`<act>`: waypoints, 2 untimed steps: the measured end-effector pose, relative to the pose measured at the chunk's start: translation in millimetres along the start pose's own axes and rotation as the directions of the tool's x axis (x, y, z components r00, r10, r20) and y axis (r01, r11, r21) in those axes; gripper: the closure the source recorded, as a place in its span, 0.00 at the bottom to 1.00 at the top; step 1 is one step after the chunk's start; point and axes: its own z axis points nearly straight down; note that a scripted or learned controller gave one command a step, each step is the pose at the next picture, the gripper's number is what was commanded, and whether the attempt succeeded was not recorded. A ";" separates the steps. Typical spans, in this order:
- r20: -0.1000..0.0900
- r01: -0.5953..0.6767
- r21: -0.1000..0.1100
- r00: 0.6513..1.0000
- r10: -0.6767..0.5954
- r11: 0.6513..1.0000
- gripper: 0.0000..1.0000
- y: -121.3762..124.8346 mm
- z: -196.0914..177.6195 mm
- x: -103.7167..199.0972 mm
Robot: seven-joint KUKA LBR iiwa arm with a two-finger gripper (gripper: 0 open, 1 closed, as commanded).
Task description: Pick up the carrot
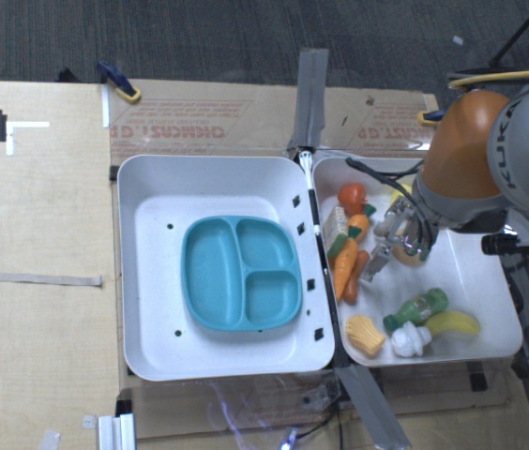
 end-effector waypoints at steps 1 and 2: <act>0.003 -0.159 0.002 0.987 0.159 0.987 0.00 35.2 -0.8 -44.3; 0.001 -0.271 0.000 0.963 0.271 0.963 0.00 102.3 -100.0 -3.2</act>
